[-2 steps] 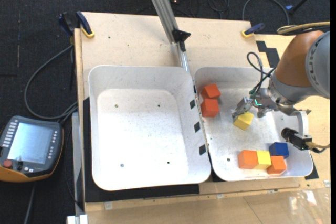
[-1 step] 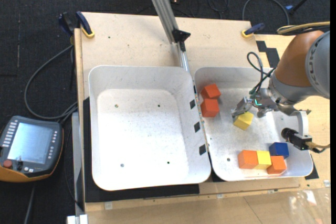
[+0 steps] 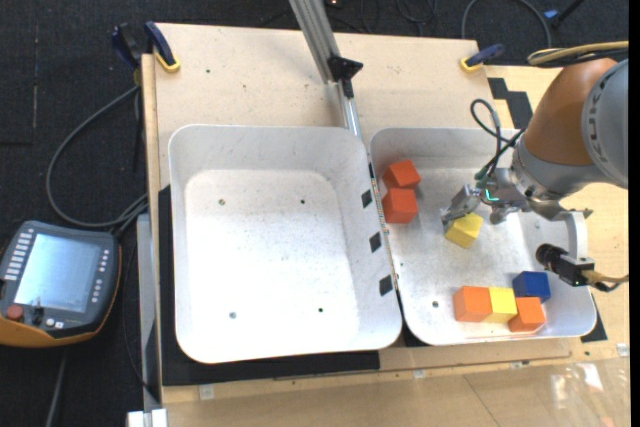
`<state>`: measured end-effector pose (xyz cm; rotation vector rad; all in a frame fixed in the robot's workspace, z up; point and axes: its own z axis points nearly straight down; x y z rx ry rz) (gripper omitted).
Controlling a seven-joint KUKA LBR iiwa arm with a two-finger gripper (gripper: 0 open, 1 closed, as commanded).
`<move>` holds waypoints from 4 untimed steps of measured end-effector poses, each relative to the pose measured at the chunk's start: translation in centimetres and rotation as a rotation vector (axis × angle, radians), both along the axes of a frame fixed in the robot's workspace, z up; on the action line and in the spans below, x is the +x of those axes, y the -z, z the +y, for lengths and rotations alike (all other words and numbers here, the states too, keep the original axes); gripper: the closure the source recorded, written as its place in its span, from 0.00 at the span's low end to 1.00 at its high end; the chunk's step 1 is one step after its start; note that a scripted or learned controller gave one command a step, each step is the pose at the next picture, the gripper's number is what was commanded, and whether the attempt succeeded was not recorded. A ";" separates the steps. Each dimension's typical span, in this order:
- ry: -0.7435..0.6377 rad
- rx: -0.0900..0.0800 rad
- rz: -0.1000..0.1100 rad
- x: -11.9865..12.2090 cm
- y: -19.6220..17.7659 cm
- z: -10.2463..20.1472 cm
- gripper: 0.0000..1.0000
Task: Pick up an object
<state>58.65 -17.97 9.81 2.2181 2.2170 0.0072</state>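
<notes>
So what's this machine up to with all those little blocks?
A robot arm reaches in from the right over the right-hand white bin, which holds coloured blocks. Its gripper sits just above a yellow block near the bin's middle, apparently trying to pick it up; whether it has a grip is unclear. Two orange blocks sit near the divider, and an orange, yellow, blue and orange cluster lies in the near corner. The left bin sits alongside.

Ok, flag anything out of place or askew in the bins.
Nothing spilled or damaged. All blocks lie inside the right bin. The yellow block sits tilted, right under the gripper; two orange blocks lie pressed together near the divider.
</notes>
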 end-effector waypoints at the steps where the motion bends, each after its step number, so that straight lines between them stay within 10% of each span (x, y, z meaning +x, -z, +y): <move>1: 0.000 0.000 0.000 0.0 0.0 0.0 0.00; 4: -0.001 -0.001 0.003 -0.1 -2.3 -0.6 0.00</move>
